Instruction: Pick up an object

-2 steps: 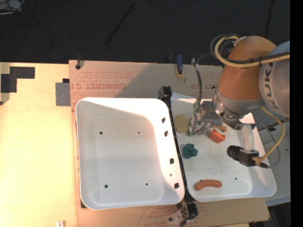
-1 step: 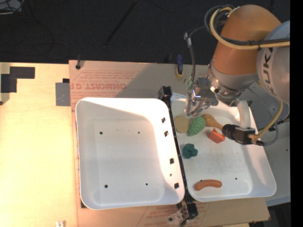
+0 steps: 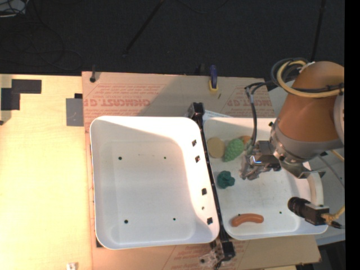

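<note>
- The claw (image 3: 251,170) hangs in the right-centre of the frame, low over the floor of the right bin (image 3: 264,229); its tips are a dark blur against the white, and I cannot tell how they are set or whether anything sits between them.
- Nearest to it, up and to the left, lies a light green lump (image 3: 234,149), with a tan disc (image 3: 215,147) just beside that and a small orange piece (image 3: 246,140) at the lump's upper right edge.
- A dark green toy (image 3: 225,179) lies left of the claw, close to the wall between the bins, and an orange sausage (image 3: 248,220) lies alone near the lower rim.
- To do the pick well, I judge the arm should settle on one item and centre over it; the sausage and the dark green toy stand apart from their neighbours, so they look the cleaner choices, while the crowded trio risks a nudge or a double catch.
- The dark green toy is close to the dividing wall, so a descent there could knock the rim.
- The left bin (image 3: 112,151) is a plain white tray filling the centre of the frame.
- Both bins rest on brown cardboard (image 3: 146,97); pale wood bench (image 3: 39,173) fills the left, and the upper frame is dark floor with cables.
</note>
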You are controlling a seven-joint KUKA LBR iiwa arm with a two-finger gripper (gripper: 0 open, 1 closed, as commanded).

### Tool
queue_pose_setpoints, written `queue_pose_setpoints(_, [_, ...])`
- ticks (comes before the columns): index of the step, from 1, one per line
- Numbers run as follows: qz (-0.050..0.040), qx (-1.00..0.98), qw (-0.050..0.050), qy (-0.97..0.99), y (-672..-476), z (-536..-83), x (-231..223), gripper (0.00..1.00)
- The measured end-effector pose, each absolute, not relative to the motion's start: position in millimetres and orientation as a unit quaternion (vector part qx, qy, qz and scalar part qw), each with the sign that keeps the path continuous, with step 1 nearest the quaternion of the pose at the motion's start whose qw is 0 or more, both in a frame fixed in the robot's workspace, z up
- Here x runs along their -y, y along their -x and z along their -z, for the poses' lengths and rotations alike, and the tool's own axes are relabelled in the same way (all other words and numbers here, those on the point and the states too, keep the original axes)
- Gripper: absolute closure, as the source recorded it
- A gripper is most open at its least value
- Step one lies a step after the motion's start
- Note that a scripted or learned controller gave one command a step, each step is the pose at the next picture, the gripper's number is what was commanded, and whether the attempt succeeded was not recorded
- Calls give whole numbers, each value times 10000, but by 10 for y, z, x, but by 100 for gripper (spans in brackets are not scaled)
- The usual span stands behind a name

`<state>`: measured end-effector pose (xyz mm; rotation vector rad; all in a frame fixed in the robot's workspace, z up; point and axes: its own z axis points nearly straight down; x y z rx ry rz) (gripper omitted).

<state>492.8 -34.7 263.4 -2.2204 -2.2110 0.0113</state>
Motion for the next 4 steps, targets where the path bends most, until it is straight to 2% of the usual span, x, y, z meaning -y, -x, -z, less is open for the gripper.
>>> queue_pose_setpoints(1, [-29, 7054, 37, 7088, -4737, -2018, 820, 100])
queue_pose_setpoints(4, [-20, 7032, 28, 7110, -4761, -2334, 822, 100])
